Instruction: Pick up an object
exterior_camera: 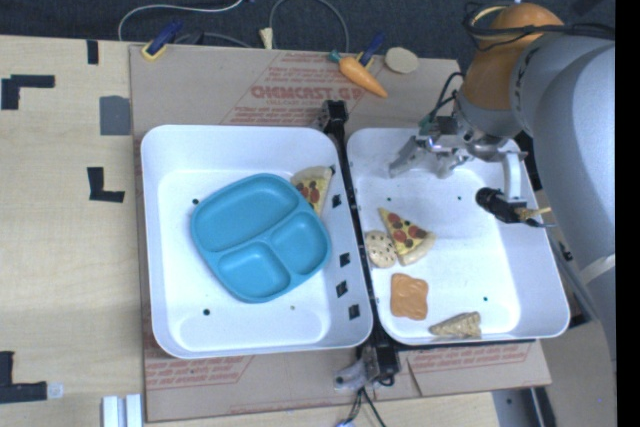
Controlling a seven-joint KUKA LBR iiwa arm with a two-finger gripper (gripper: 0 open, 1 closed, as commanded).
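The arm comes in from the right and holds its gripper (432,155) over the upper part of the right bin (540,295), near that bin's far left corner. The fingers (405,160) look spread apart, with nothing between them.

The nearest candidates lie below the gripper in the view, toward the near side of the same bin. A pizza slice (405,235) sits closest, with its long axis running at a slant and its point toward the upper left. A cookie (380,249) touches the slice on its left. Further down lie an orange piece (409,296) and a tan wedge (456,324), near the front wall.

So the coming move likely turns on carrying the gripper toward the front of the bin and slightly left, then down over the pizza slice, with the fingers set across its slanted axis.

The left bin (160,215) holds a blue tray (260,237) and a second slice (313,185), well apart from the gripper.
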